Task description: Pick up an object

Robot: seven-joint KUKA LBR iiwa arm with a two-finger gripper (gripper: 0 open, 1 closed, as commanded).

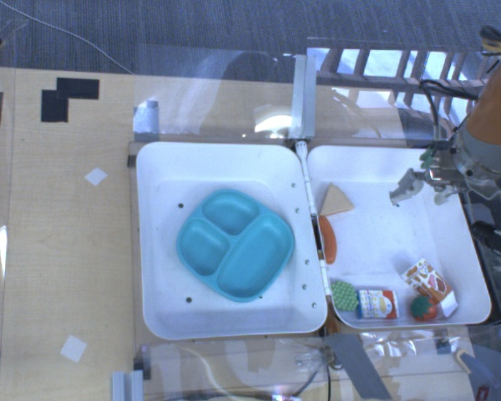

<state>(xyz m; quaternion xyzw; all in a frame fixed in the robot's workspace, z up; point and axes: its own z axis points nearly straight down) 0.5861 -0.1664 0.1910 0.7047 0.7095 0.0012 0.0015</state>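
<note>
Camera view looks down on a tabletop (58, 249) with two white bins side by side. Left bin (163, 307) holds a blue divided plate (235, 245), lying flat near the middle. Right bin (476, 307) holds the small objects: a tan wedge (336, 200) near its left wall, an orange carrot-like piece (327, 239) just below it along that wall, a green knobbly item (344, 295) and a small box (377, 304) just beside it at the near edge, and a printed packet (426, 279) beside a red-and-green piece (423, 308) toward the near right corner. Arm (494, 124) comes in from the right, and its claw (419, 184) hangs over the bin's upper right part, well apart from every object. Nothing sits between its fingers (whether they are spread or closed, I cannot tell).
</note>
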